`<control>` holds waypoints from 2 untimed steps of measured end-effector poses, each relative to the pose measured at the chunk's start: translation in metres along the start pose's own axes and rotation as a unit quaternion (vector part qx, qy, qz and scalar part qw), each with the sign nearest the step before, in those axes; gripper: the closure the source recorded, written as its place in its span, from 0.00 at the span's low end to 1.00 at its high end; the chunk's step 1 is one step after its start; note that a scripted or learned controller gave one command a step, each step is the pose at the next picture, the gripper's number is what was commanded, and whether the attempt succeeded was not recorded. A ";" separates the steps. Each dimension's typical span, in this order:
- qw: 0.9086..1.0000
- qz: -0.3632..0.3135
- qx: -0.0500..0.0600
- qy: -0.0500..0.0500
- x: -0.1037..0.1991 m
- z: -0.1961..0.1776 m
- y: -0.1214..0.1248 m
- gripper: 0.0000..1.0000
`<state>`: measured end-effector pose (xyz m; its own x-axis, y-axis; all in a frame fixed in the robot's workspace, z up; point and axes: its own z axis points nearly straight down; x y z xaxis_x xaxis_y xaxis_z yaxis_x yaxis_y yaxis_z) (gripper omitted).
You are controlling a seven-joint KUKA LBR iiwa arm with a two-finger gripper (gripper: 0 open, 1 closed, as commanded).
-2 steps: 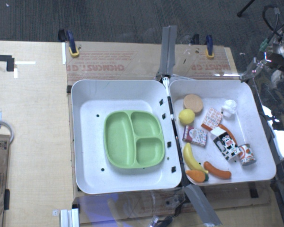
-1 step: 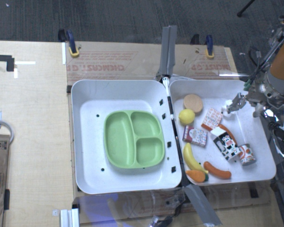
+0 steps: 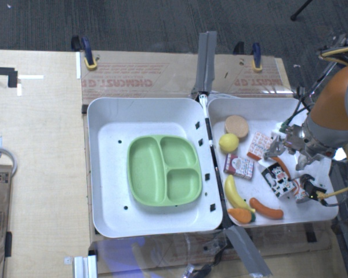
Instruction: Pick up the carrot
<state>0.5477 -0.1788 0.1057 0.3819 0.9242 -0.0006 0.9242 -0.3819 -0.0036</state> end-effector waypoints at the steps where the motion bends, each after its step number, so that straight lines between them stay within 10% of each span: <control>1: 0.985 0.174 0.000 0.000 0.070 0.011 -0.033 0.00; 2: 0.945 0.327 0.000 -0.001 0.045 0.015 0.003 0.00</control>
<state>0.5672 -0.1382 0.0907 0.8713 0.4906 -0.0041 0.4906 -0.8714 -0.0021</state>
